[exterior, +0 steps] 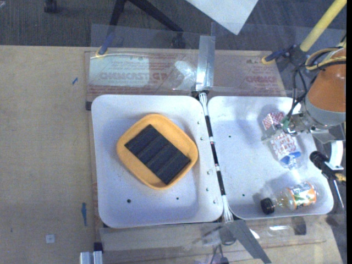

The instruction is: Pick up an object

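You had three loose things in the right bin (242,164): a clear bottle (290,197) with a black cap lying near its front edge, and two crinkled wrappers (281,142) toward the far right. The gripper (291,122) sat just beside those wrappers — whether it gripped anything, you couldn't tell. The left bin (110,197) held a yellow tray (157,149) with a dark ribbed inset. Beyond the wooden bench (38,147) lay grey carpet and an office chair base (118,4).

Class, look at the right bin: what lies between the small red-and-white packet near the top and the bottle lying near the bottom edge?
In the camera view, a crumpled clear wrapper printed red and blue lies between the packet and the bottle.
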Robot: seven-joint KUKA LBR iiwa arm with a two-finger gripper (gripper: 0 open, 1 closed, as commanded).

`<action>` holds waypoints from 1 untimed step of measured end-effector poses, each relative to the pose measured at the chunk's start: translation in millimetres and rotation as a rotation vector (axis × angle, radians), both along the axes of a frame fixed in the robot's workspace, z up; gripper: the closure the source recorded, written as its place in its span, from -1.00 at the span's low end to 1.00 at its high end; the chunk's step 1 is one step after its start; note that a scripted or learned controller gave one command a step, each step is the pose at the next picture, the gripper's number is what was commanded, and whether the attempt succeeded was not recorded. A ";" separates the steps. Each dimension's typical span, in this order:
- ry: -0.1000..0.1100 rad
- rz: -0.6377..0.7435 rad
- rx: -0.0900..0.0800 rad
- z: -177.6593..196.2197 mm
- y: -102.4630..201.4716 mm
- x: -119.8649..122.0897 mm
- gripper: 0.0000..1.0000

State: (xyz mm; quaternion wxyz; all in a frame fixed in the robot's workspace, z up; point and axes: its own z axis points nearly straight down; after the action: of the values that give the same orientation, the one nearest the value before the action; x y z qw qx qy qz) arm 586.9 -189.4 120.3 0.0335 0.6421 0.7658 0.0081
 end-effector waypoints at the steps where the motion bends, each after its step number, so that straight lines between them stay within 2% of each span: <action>1: 0.004 0.075 -0.001 0.1 -5.6 14.1 -1.00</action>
State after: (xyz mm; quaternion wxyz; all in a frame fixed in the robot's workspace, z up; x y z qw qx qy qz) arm 601.1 -195.0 120.4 0.0317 0.6128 0.7895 0.0077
